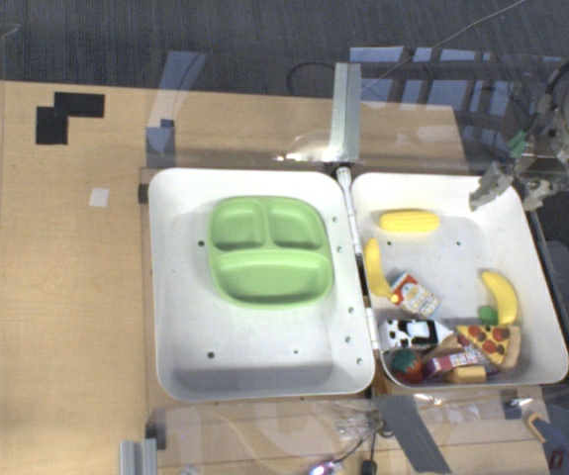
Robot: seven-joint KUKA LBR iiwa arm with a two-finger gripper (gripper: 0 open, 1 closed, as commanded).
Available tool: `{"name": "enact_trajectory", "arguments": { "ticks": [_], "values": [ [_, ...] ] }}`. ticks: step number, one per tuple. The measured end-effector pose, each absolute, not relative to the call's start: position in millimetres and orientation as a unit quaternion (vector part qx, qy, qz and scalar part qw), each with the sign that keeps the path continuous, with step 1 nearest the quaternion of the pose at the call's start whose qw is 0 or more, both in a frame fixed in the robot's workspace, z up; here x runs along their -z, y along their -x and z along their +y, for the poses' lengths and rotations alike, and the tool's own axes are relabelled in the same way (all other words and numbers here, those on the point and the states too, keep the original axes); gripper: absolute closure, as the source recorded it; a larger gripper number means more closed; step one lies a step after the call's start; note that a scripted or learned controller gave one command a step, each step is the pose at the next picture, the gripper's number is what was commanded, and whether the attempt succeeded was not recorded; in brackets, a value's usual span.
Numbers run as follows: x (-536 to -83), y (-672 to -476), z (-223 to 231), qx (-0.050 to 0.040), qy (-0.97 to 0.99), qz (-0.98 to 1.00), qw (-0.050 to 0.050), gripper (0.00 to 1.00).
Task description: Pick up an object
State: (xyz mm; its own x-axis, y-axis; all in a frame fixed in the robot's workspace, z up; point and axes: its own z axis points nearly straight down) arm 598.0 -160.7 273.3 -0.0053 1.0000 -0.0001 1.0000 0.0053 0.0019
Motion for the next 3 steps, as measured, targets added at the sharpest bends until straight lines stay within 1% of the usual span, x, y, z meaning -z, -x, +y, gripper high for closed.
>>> {"name": "enact_trajectory", "arguments": {
  "ticks": [1, 2, 3],
  "values": [
    [-118.2, -594.8, -119.4, -0.0008, -0.628, 0.779, 0.000, 0.00],
    [-88.3, -649.0, -104.7, -0.0037, -0.677, 0.736, 0.004, 0.00],
    [-87.5, -662.1, -95.9, 0.0101, -0.672, 0.741, -0.007, 0.00]
  ]
}}
